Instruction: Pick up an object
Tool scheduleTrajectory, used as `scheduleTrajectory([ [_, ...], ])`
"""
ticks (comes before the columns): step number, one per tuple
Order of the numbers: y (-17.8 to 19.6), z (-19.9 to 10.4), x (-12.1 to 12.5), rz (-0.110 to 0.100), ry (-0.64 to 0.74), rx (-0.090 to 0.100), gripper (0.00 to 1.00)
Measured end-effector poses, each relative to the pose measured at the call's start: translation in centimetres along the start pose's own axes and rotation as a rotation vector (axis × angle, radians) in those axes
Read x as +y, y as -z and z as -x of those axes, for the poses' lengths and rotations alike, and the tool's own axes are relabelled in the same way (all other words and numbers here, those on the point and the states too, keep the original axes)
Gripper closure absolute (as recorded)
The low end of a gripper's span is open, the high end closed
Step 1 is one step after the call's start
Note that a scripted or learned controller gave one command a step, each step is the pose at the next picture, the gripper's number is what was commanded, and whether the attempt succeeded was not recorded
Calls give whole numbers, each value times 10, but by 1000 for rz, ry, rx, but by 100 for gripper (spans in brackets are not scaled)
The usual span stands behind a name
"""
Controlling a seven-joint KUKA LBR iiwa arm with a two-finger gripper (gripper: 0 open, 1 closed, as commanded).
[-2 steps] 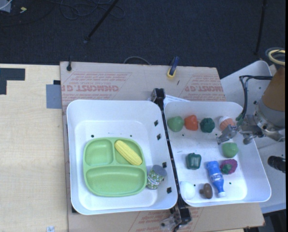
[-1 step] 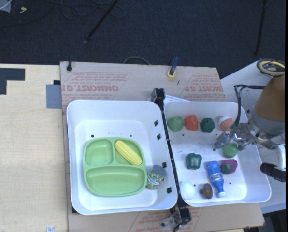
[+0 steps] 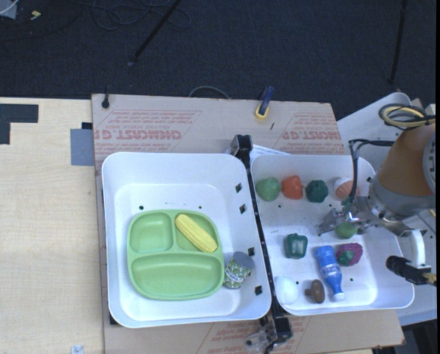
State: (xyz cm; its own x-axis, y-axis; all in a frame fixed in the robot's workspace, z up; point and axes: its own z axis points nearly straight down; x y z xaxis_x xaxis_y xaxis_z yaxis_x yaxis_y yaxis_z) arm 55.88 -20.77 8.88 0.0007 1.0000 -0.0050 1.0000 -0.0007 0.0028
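My gripper (image 3: 338,223) hangs low in the right bin (image 3: 386,295), reaching in from the right under the grey arm with its orange band (image 3: 406,162). A small light green object (image 3: 345,231) lies right at the gripper's tip, partly covered by it; I cannot tell whether they touch. Close by are a green pepper (image 3: 295,245), a blue bottle (image 3: 328,270) and a magenta object (image 3: 349,254). Along the bin's far side sit a green round item (image 3: 267,189), a red-orange item (image 3: 292,187), a dark green item (image 3: 317,190) and an orange-white item (image 3: 342,189).
A brown lump (image 3: 315,291) and a white egg (image 3: 286,289) lie near the right bin's front wall. The left bin (image 3: 120,198) holds a green divided plate (image 3: 168,275) with a yellow corn cob (image 3: 196,232), and a crumpled grey-green item (image 3: 237,270) beside it.
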Motion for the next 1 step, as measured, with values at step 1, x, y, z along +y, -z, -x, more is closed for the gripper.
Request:
scheduleTrajectory([
  [1, 13, 2, 1, 3, -3, 0, 100],
])
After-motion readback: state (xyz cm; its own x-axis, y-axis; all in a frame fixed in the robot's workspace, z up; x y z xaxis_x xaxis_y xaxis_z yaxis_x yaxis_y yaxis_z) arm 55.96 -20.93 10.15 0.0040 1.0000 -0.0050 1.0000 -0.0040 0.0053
